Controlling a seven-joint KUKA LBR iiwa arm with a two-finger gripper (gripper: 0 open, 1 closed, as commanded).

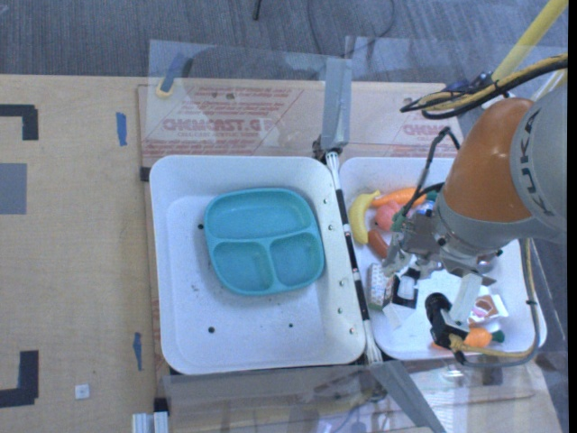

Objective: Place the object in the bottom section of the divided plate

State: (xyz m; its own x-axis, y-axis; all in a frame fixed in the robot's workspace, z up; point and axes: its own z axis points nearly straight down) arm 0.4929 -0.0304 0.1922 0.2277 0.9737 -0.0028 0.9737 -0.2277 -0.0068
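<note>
A robotics lab or test cell is indicated. A bench faced with plain board is seen, marked with black tape corners and blue tape strips. Two white bins are fixed side by side, with clear sheeting taped down behind them. A grey industrial arm with an orange band is mounted at the right, and yellow and black cables are run loosely over it. Grey carpet is laid beyond the bench. Toy food is heaped in the right bin, and a teal plate is set in the left.
</note>
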